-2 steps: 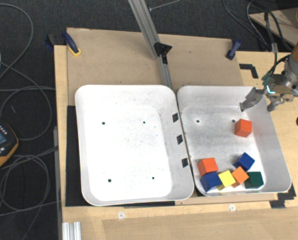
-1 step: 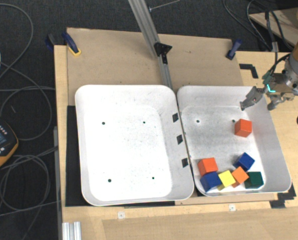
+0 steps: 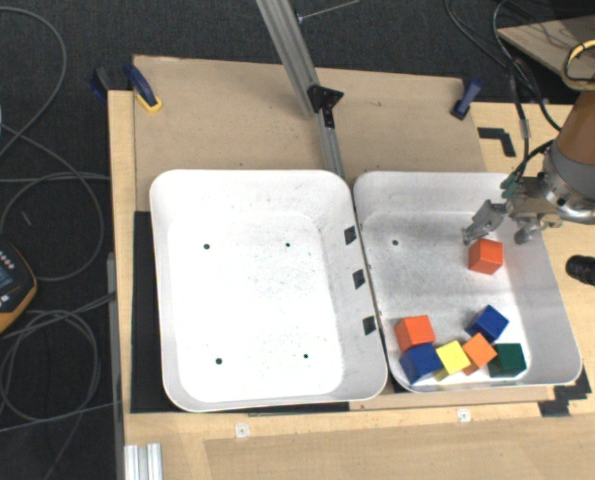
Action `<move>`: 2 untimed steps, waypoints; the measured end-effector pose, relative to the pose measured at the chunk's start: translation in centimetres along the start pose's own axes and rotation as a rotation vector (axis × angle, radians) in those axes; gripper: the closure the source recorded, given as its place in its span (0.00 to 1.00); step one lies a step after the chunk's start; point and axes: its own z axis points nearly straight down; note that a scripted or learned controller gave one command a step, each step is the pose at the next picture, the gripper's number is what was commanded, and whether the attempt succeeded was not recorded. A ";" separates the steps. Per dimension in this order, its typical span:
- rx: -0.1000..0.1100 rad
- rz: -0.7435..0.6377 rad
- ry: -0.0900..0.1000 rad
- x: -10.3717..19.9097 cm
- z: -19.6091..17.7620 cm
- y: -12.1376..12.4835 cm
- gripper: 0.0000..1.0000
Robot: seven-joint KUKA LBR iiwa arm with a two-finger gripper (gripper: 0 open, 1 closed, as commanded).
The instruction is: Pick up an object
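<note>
orange cube (image 3: pixel 486 256) is sitting alone in the right bin (image 3: pixel 377 208), apart from the cluster of blocks (image 3: pixel 462 346), just below the claw (image 3: pixel 504 225), which is hanging spread open and holding nothing, so lowering squarely astride it before closing looks wisest.

Grey arm (image 3: pixel 577 183), orange wrist band, dull metal jaws.

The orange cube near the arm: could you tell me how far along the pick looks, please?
Done: the tool has reached the right bin and sits just above the lone orange cube. In hand: nothing visibly; whether the cube is gripped or lifted cannot be told. Left: a clear grasp and lift. The other blocks sit clustered at the bin's near corner.
</note>
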 end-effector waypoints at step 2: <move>-0.022 0.001 -0.013 0.3 6.7 1.3 0.00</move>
